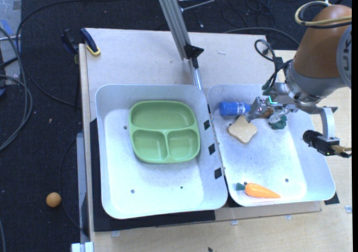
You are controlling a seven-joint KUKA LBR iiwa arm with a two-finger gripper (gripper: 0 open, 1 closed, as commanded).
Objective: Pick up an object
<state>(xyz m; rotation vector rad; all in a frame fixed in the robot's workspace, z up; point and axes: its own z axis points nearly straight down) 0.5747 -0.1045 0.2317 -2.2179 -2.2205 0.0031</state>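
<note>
In the right bin (302,172) lie a blue bottle (231,109) at the back left, a tan slice of toast (242,131) just in front of it, and an orange carrot (260,190) near the front wall. My gripper (268,113) hangs low over the back of this bin, just right of the bottle and behind and to the right of the toast. A small dark green thing (278,124) shows right at the gripper's lower edge; I cannot tell what it is or whether it is held.
The left bin (117,189) holds a green three-compartment plate (165,131). A slanted metal pole (174,16) crosses behind the bins. The arm's grey and orange body (321,50) looms over the right bin's back right corner. A small orange ball (53,199) lies on the floor at left.
</note>
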